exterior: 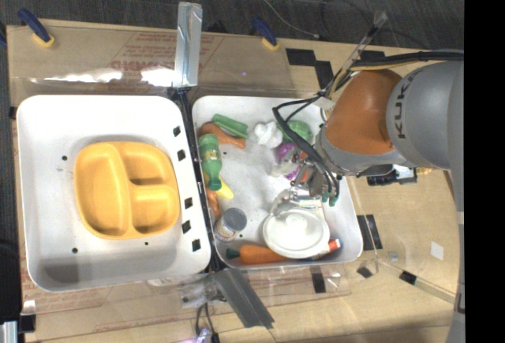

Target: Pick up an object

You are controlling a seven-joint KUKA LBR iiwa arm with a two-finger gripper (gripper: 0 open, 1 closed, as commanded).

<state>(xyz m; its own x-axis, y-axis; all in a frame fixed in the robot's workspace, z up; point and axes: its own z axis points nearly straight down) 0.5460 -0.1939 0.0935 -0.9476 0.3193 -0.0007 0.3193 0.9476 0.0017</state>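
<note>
The right bin (256, 109) holds a jumble of small items: a green piece (229, 125), a green bottle (210, 154), a yellow piece (224, 191), a white crumpled thing (265, 132), a purple item (286, 152), a grey round can (233, 219), an orange carrot (260, 255) and a white bowl (296, 233). My gripper (309, 188) reaches down into this bin from the right, just above the white bowl's far rim, next to the purple item. The arm's orange band (359, 117) hangs over the bin's right side and hides what lies beneath.
The left bin (39, 128) carries a yellow divided tray (126, 188). A dark divider with black clips runs between the two bins. Cables (300, 109) loop from the wrist over the right bin's back. Cardboard and tape surround the bins.
</note>
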